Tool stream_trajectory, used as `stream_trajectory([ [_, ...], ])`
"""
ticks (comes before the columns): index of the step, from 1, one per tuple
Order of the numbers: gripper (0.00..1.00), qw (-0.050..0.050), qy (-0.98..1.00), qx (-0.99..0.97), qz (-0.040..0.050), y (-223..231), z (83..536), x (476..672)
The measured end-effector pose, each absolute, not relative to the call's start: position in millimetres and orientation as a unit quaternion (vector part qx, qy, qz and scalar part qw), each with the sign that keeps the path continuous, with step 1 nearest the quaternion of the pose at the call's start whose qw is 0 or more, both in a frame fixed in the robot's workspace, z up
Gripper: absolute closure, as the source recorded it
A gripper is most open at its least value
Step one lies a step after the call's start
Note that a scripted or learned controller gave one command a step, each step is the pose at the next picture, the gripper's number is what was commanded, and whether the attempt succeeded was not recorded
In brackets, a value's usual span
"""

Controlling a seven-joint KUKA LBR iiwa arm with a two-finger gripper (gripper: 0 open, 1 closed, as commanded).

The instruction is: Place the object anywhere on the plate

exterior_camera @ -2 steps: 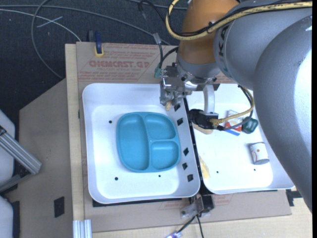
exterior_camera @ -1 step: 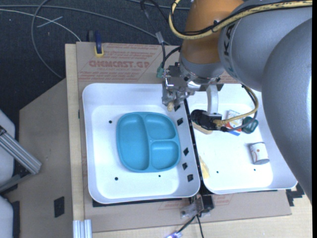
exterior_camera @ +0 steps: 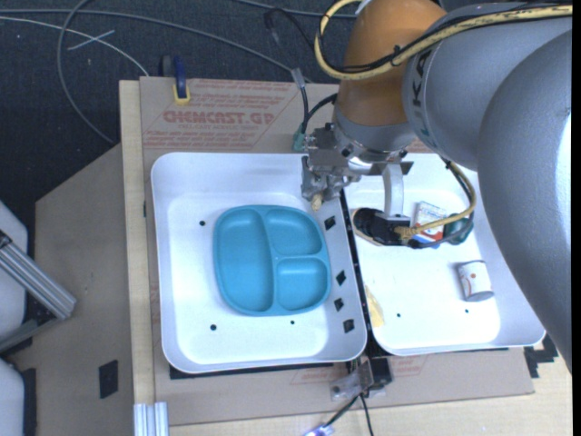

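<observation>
Plate (exterior_camera: 270, 260), blue and three-sectioned, sits in the left bin (exterior_camera: 182, 207), nothing on it. Gripper (exterior_camera: 323, 192) hangs over the divide between bins, near the plate's upper right corner; whether it is spread or pressed together, cannot tell. Object (exterior_camera: 473, 280), a small pale cylinder, lies on its side in the right bin (exterior_camera: 427, 330), well apart from the gripper. Likely light, stiff, prone to rolling; best pinched across its round body.

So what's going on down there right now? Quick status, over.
Gripper over the bins' shared edge, past the blue plate's far corner. Small white cylinder lies in the right bin. Plate bare.
</observation>
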State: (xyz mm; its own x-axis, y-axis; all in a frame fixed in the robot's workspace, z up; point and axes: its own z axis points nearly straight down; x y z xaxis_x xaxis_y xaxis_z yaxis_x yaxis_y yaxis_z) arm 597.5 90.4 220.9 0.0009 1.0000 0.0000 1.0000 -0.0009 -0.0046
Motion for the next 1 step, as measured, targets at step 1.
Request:
stream_trajectory([
  [1, 0.00, 0.001, -0.707, -0.707, 0.0009, 90.8, 221.8, 597.8],
])
